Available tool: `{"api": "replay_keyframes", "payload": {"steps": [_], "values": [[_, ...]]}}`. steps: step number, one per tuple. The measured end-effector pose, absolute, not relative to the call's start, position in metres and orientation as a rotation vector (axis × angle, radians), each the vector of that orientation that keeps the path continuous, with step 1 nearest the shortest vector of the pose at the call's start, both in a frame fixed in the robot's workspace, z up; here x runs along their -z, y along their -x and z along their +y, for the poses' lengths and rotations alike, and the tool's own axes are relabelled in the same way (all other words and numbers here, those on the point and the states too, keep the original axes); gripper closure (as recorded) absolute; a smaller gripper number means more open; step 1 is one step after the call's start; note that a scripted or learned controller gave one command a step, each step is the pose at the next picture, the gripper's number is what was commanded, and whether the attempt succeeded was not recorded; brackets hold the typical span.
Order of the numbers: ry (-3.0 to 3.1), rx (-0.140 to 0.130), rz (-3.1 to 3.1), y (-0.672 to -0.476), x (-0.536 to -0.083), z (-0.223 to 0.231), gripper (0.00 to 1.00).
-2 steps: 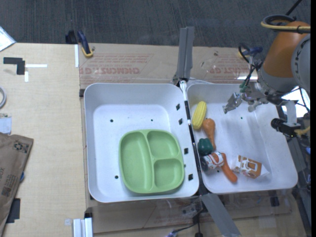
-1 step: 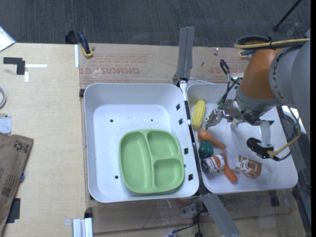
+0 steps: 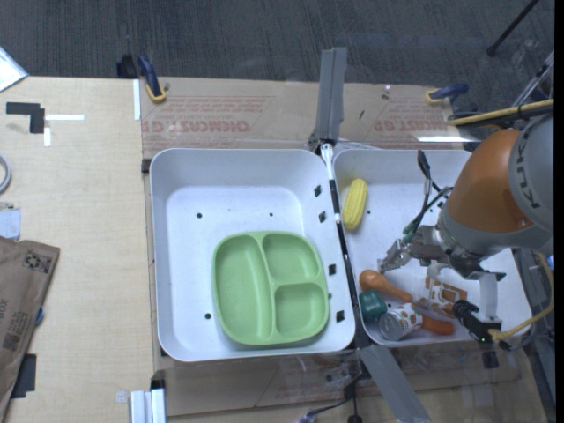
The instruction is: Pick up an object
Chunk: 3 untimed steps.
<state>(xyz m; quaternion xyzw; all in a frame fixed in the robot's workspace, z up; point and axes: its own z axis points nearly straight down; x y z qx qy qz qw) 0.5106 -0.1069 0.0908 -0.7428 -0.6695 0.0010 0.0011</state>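
Note:
My gripper (image 3: 396, 257) hangs low over the right bin (image 3: 388, 167), near its left half, at the end of the grey arm with the orange band (image 3: 490, 183). Just below it lies an orange carrot-shaped object (image 3: 381, 282), with a small dark green object (image 3: 371, 305) and a silvery can (image 3: 398, 324) further toward the front edge. A yellow corn cob (image 3: 354, 203) rests against the bin's left wall, apart from the gripper. Nothing shows as held.
The left bin (image 3: 176, 236) holds a green divided plate (image 3: 269, 287). An orange and white packet (image 3: 445, 294) and other small items lie at the right bin's front right, partly under the arm. The wall between the bins runs beside the corn.

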Motion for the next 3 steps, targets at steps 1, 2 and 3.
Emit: {"api": "replay_keyframes", "payload": {"steps": [1,2,3], "values": [[2.236,-0.002,-2.205,-0.511,-0.091,-0.097,0.00],[1.842,0.000,-2.545,-0.478,-0.092,-0.124,0.00],[2.211,-0.003,-2.230,-0.529,-0.091,-0.101,0.00]]}}
